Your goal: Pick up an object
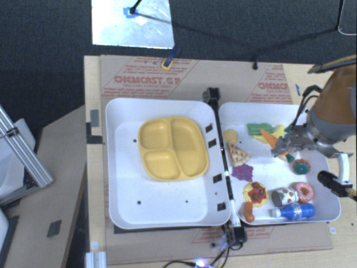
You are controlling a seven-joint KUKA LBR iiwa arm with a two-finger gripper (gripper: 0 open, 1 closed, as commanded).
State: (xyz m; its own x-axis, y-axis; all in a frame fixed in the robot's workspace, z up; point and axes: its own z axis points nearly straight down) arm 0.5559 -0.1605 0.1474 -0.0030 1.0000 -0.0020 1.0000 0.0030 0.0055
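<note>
The gripper [280,148] hangs over the right bin [334,205] beside the toy carrot [270,138]; its grasp cannot be told. The carrot looks light, stiff, slick; best pinched mid-body.

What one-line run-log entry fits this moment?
hand: low in right bin, by orange toy | grasp: unconfirmed | yellow tray: left bin

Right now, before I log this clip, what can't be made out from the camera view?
- Gripper: too small and blurred to tell its fingers' state, or whether it touches the orange toy.
- Arm: cut off by the view's right edge.
- Green toy: partly hidden by the orange toy; its shape is unclear.
- Small toys near the blue bottle: too small to identify.
</note>
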